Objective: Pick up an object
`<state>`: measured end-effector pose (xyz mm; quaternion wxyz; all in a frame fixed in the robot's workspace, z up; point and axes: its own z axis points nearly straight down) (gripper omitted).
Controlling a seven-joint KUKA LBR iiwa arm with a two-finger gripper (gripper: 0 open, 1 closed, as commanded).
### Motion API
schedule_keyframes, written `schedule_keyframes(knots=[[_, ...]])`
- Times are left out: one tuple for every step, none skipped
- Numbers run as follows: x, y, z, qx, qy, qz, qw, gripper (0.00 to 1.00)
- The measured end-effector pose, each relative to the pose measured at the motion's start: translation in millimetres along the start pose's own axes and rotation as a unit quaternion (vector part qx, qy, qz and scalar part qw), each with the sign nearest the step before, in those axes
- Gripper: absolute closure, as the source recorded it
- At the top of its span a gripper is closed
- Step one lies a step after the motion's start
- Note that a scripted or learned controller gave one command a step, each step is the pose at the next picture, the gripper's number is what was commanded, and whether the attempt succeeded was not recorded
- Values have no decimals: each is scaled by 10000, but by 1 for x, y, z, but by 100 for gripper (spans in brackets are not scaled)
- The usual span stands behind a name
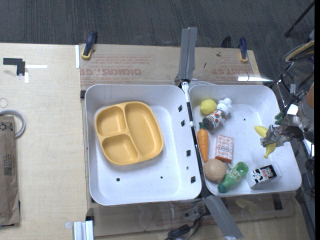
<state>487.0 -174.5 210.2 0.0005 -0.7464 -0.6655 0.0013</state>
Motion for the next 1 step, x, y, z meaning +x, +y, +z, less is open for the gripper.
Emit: schedule_keyframes(knots=[[40,-4,-9,3,0,314,9995,100]])
